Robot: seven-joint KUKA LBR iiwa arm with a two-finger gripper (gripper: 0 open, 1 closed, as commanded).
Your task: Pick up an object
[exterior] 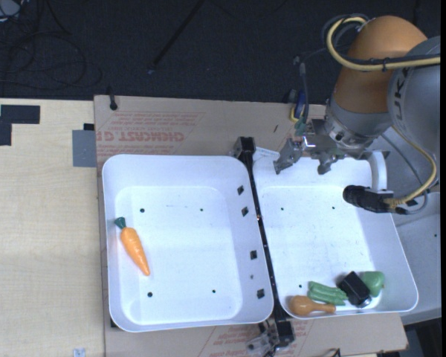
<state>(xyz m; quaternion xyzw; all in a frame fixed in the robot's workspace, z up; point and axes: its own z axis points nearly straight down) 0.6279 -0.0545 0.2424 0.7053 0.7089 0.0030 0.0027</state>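
Item: carrot (135, 250), toy, orange with a small green top. Lies flat and alone on the floor of the left bin (171, 171), close to that bin's left wall, green end toward the back, tip toward the front. Judged light, stiff, smooth and probably slippery; its taper suggests gripping across the thick part just below the green top, fingers on the two long sides.

Item: cluster of four pieces in the front right corner of the right bin (401, 255). A tan pear-shaped piece (309, 306), a green pod-like piece (327, 293), a black block (354, 288) and a green rounded piece (373, 280), touching or overlapping one another. Judged light and hard; crowded, so a clean grip there looks harder than on the carrot.

Item: claw (304, 159), hanging over the back edge of the right bin, near the divide between the bins. Fingers spread apart, nothing between them. Well apart from the carrot and from the cluster.

Item: arm, grey with an orange band (375, 50), entering from the right.

Item: tabletop (37, 236), pale wood, with cardboard (163, 125) under both bins.
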